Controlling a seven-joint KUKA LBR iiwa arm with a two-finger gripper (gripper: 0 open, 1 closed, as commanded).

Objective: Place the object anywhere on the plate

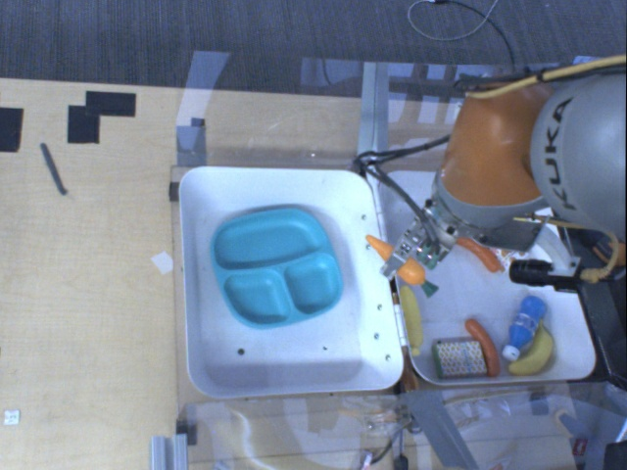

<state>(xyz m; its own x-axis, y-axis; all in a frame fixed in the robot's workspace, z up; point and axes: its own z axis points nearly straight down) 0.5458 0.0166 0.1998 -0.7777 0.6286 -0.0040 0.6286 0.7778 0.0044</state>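
— Where is the carrot [390, 254]?

— At the gripper [416, 248], over the rim between the two bins, its pointed end toward the left bin [284, 375]. Whether the tool is pinching it, I cannot tell.

— And the plate [277, 266]?

— Blue, three-compartment, in the middle of the left bin, to the carrot's left. The carrot's long axis runs roughly across the seam, tip leading plateward.

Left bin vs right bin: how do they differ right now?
The left white bin bears one blue three-compartment plate; the right white bin holds several small toy items, among them a yellow banana and a blue bottle. The arm reaches over the right bin, not the left. Both are shallow and white.
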